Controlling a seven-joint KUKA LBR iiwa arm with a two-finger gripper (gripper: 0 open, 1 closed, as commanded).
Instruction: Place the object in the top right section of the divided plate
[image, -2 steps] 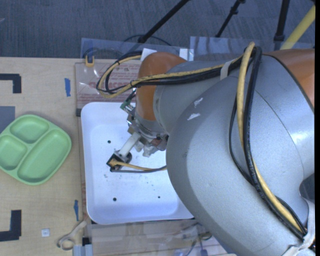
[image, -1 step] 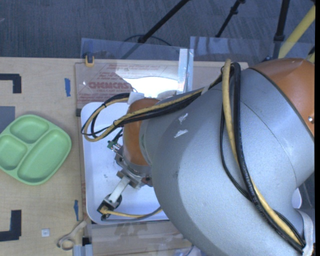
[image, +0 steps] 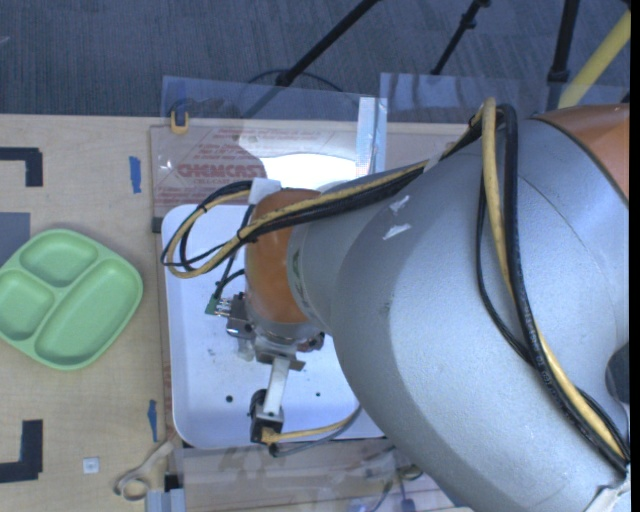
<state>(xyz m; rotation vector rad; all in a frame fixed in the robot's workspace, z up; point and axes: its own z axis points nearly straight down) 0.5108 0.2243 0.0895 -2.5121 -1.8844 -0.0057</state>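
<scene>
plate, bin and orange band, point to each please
plate (image: 95, 300): camera view, floor of its long right section
bin (image: 195, 340): camera view, bare white floor near its left wall
orange band (image: 268, 265): camera view, middle of its face

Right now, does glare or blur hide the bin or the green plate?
Camera view: strong glare washes out the far edge of the white bin; the grey arm, close to the lens, looks soft and covers the right side; the green divided plate is evenly lit and sharp.
</scene>
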